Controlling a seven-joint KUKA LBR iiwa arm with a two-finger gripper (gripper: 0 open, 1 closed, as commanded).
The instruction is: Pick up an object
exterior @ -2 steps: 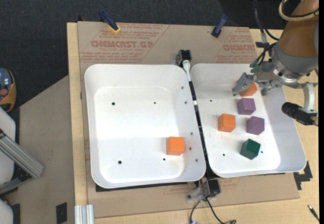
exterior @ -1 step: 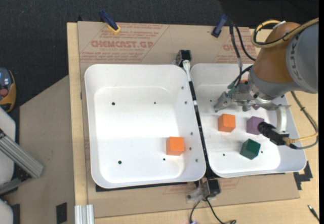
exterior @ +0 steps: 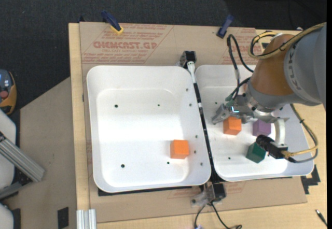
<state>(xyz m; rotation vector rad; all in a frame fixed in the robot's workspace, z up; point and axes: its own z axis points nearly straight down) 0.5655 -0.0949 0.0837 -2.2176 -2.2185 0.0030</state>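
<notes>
Two white bins sat side by side on the worktop (exterior: 155,41), and your arm (exterior: 290,70) reached in over the right bin (exterior: 218,75). The fingers (exterior: 228,114) hung low in that bin, a grey finger (exterior: 220,114) jutting out toward the divider between the bins; you could not tell from this view whether they were apart or together, since the wrist covered most of them. Just beside the fingers, on the side nearer the camera, lay an orange block (exterior: 232,126), close enough that you could not tell whether it touched them, and nothing showed it to be clamped. A purple block (exterior: 262,128) lay just past the orange one, farther from the divider. A green block (exterior: 255,153) sat nearer the camera again, with a black cable (exterior: 275,150) crossing beside it. Well apart from the fingers, across the divider, a second orange cube (exterior: 179,148) rested in the left bin (exterior: 104,98), toward its near right corner.
</notes>
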